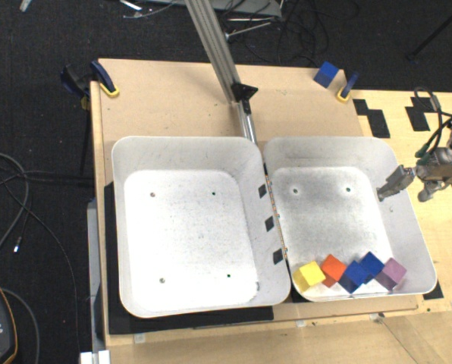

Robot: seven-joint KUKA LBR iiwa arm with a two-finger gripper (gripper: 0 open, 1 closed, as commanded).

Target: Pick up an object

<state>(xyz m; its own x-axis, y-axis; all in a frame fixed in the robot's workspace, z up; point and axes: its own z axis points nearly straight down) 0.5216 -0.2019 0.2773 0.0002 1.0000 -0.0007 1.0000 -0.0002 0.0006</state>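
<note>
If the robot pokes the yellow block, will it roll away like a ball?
Probably not. The yellow block looks like a cube with flat faces, so it should slide or tip, not roll. It sits against the orange block near the bin's front wall, so a push would likely nudge its neighbours too.

Two shallow white bins sit side by side on the bench (173, 89): a left bin (127, 203) and a right bin (408, 226). Four small blocks lie in a row at the near edge of the right bin, one of each colour: one yellow block (310, 274), one orange block (333, 268), one blue block (362, 271) and one purple block (393, 272). A fifth block, a second blue one (327, 73), sits on the bench at its far right. Two yellow-tipped clamps grip the bench's far edge, one at the far left corner (103, 81) and one at the far right (346, 87). One gripper (409, 182) shows at the right.
</note>
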